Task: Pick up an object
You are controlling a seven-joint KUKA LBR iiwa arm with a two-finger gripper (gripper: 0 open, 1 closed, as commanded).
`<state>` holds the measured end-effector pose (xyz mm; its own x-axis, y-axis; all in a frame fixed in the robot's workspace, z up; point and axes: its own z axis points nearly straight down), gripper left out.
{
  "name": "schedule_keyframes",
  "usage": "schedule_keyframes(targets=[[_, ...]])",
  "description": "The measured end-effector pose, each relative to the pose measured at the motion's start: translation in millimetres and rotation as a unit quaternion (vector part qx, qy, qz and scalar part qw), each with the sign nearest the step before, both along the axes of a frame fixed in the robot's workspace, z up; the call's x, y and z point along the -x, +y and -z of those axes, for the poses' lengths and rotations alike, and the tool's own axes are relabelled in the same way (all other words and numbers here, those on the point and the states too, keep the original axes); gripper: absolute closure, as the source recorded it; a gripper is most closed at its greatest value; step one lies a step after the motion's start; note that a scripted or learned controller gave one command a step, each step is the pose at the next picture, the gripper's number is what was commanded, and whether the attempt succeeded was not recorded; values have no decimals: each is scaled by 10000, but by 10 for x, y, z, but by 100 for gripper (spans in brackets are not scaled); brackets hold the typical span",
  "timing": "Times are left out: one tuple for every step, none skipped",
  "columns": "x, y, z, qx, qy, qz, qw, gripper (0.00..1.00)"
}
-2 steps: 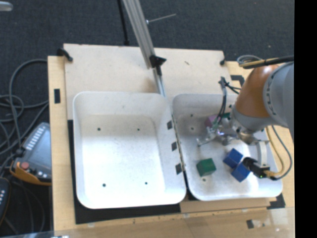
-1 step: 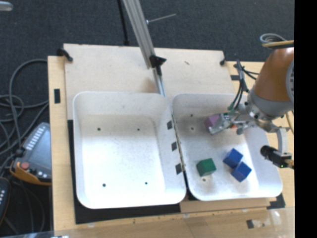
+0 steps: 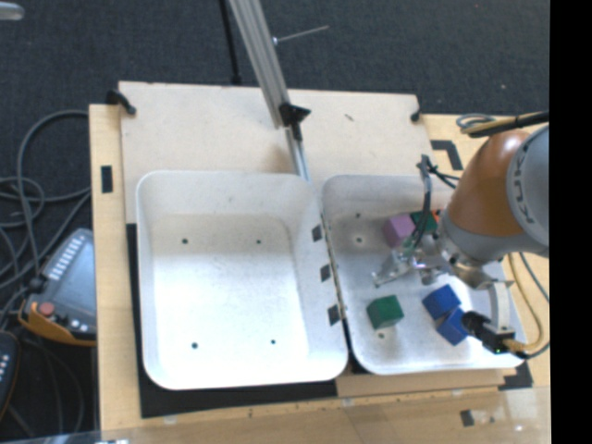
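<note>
Candidate objects all in right white plastic bin (image 3: 370,363): small purple cube (image 3: 400,228) toward far side, green cube (image 3: 385,312) near middle, two blue cubes (image 3: 446,313) touching each other at near right. Gripper (image 3: 400,266) low inside bin, between purple and green cubes, beside both, nothing seen between its tips. Clenched or released: cannot tell. Arm's orange band (image 3: 486,188) overhangs bin's right part, hiding floor there. Left white bin (image 3: 148,248) apart. Slanted aluminium post (image 3: 264,58) far, clear of reach.
</note>
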<state>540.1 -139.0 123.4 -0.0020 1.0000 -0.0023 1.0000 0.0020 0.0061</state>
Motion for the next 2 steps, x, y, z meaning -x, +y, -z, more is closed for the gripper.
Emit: schedule_keyframes(targets=[[457, 491, 255, 5, -2, 5, 10000, 0], [439, 475, 149, -4, -12, 35, 10000, 100]])
